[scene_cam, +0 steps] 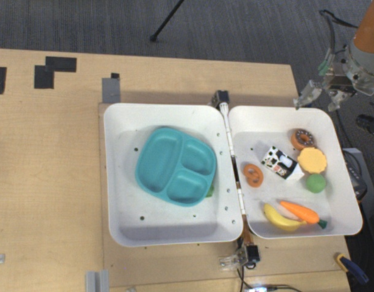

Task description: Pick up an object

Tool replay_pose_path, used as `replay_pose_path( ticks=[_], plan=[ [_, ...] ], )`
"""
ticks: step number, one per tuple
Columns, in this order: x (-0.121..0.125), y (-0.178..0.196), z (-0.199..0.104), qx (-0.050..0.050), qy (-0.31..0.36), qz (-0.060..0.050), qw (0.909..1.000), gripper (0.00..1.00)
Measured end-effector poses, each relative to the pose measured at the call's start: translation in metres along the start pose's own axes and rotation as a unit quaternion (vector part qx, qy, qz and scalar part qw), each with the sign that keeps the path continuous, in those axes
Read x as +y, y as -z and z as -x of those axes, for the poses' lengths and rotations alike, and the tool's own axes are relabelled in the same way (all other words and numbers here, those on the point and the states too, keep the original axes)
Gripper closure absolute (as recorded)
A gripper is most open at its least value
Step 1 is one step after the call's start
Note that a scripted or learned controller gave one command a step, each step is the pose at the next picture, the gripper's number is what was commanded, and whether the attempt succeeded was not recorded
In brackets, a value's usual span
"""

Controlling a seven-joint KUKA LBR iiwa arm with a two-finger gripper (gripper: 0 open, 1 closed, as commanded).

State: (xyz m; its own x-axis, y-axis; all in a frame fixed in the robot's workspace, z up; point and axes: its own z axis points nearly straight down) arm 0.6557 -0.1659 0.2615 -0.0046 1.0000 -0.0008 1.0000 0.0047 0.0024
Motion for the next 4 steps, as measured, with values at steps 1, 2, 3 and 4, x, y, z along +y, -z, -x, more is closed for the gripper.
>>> replay_pose_path(
  ticks=[1,2,3,4],
  plan=[
    [-0.056,-0.057,-0.038,0.001,0.001,-0.001,1.0,0.0],
    [-0.068,-0.165,-0.041,0.0,-0.005,0.001,1.0,0.0],
    [-0.067,-0.155,-0.041,0.0,-0.005,0.002,1.0,1.0],
    [-0.07,-0.076,-0.089,0.0,0.146,0.001,0.9893,1.0]
  ],
)
